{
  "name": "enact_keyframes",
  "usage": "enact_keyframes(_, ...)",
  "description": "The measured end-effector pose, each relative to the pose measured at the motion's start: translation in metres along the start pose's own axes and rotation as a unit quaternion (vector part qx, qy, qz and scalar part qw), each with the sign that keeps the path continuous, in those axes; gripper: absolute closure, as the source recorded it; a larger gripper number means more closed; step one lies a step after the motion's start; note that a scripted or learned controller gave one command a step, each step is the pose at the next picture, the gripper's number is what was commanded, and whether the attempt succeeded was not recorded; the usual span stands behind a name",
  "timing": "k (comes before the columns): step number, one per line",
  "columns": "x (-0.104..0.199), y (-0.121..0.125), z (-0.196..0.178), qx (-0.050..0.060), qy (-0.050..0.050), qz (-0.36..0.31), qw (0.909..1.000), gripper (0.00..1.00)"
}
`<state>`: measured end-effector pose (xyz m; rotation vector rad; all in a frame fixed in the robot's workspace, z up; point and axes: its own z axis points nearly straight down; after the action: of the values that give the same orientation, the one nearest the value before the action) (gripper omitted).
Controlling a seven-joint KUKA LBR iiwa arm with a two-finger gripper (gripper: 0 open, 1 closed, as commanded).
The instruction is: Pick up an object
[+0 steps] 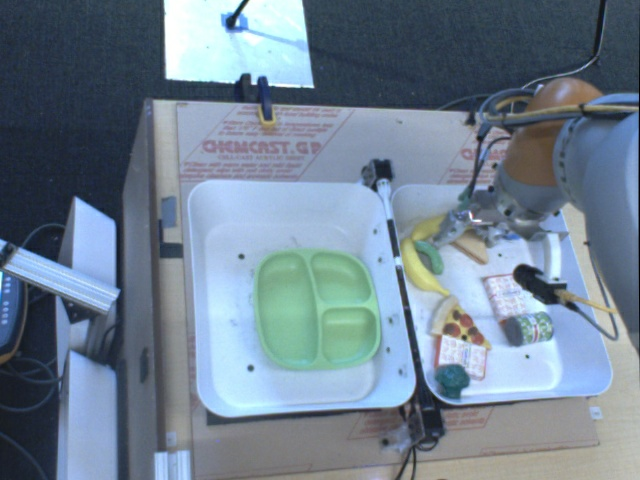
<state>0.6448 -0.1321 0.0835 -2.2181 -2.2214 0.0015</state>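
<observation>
**Left bin** (200, 298): holds a pale green divided plate (318, 308), lying flat at the middle. Nothing else is noted in it, and it is well apart from the arm.

**Right bin** (590, 363): all the loose items lie here.
- A banana (412, 266) lies along the left wall. Its long axis runs far to near, with a slight curve.
- A small green piece (432, 258) rests against the banana's right side.
- Nearer the viewer are a toy pizza slice (455, 320), a red-and-white card (462, 356) and a dark green lump (452, 378) at the near edge.

**Pincer** (470, 223): it is low over the far part of the right bin, with the arm reaching in from the right. Whether it is spread or pressed together cannot be told from here, as the metal parts blur together. Nothing is seen gripped in it.

**Deciding relation:**
- A tan wedge (474, 250) lies just beside the pincer on its near side, possibly touching it. Contact cannot be confirmed.
- The far end of the banana is just to the pincer's left.
- In my judgement these two are the likeliest targets. The wedge calls for a short shift toward the near side. The banana calls for a shift left and a grip across its far-to-near axis.

**Further right:** a pink packet (505, 293) and a small can (528, 328) lying on its side. Both are nearer the viewer than the pincer and apart from it.

**Task status:** no item has been lifted yet.
</observation>
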Motion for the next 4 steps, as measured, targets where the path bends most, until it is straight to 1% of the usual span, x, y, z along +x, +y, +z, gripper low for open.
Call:
enact_keyframes(1,-0.037,0.022,-0.048,0.002,-0.001,0.001,1.0000,0.00)
enact_keyframes(2,-0.017,-0.051,0.000,-0.001,0.000,0.000,1.0000,0.00)
enact_keyframes(3,-0.065,0.018,-0.001,-0.002,-0.001,-0.001,1.0000,0.00)
enact_keyframes(4,-0.065,0.016,-0.011,0.003,-0.001,-0.002,1.0000,1.00)
